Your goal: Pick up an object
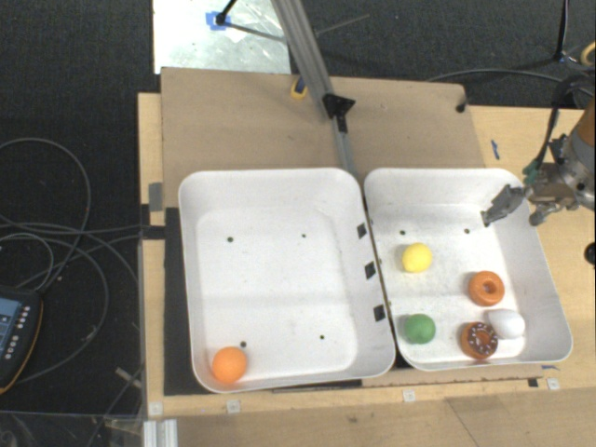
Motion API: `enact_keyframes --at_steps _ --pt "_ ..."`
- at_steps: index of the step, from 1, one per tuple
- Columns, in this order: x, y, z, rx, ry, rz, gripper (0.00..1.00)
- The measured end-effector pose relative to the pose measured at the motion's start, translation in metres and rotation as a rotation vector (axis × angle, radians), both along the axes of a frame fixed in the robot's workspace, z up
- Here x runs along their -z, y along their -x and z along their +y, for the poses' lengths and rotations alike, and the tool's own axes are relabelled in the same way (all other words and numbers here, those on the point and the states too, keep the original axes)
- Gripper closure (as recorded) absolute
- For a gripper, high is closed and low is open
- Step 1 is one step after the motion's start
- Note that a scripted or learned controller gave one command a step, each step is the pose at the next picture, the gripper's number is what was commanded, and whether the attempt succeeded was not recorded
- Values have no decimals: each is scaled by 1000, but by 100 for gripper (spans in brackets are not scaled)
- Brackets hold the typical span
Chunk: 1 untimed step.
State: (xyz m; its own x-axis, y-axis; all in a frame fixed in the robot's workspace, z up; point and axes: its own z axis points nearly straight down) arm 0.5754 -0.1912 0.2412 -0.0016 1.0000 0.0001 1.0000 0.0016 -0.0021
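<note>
Nearest you, along the front edge of the worktop, sit the fronts of the two bins. In the left bin a lone orange ball rests in the near left corner, touching or almost touching the wall, well apart from everything else; the corner walls would crowd a grasp there.

In the right bin the near row holds a green ball, then a brown sprinkled doughnut with a white ball pressed against it in the near right corner. That pair looks awkward: fingers closing on one would likely nudge the other.

A little farther back you have an orange doughnut near the right wall and a yellow ball standing alone toward the bin's middle. The yellow ball has free space all round, so I judge it the easiest candidate for the pick.

Farther still, the pincer hangs over the far right part of the right bin, its two fingers spread apart with nothing between them. It sits beyond all the objects, so no grasp has begun; you would expect it to travel forward and descend over a chosen item.
</note>
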Motion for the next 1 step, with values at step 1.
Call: enact_keyframes --at_steps 1 --pt "60 -3 -6 1 0 1 0"
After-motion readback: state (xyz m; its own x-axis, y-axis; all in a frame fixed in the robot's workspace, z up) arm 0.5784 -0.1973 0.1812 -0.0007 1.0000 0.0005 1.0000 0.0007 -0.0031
